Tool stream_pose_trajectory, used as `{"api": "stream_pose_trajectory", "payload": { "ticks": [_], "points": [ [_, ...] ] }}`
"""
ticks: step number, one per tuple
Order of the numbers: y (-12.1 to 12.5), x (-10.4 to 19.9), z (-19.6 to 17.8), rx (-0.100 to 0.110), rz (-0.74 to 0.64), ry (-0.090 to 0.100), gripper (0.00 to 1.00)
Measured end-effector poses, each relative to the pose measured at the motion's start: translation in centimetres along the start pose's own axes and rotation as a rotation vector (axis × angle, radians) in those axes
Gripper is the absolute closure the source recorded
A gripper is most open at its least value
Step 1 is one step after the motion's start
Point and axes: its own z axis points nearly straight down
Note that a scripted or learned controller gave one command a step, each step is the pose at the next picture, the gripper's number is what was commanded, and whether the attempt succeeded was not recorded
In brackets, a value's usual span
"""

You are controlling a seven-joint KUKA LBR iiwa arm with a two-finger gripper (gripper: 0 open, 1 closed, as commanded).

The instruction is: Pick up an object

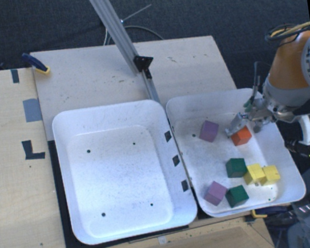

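The robot's metal two-finger gripper (242, 126) sits at a small orange block (241, 136) in the right white bin (293, 178). Whether it grips is unclear. A centred, firm close before lifting would serve best.

Glossy white plastic bins (110, 113) sit on a seemingly matt wooden bench (95, 71).

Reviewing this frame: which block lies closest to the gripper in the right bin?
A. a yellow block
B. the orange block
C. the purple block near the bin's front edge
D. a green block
B: the orange block sits right at the gripper near the right bin's far side, while the green, yellow and front purple blocks lie further toward the bin's front edge.
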Motion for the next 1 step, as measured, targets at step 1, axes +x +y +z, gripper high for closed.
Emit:
{"api": "stream_pose_trajectory", "payload": {
  "ticks": [1],
  "points": [
    [-4.10,4.21,0.39,-0.006,-0.003,0.000,0.00]
  ]
}}
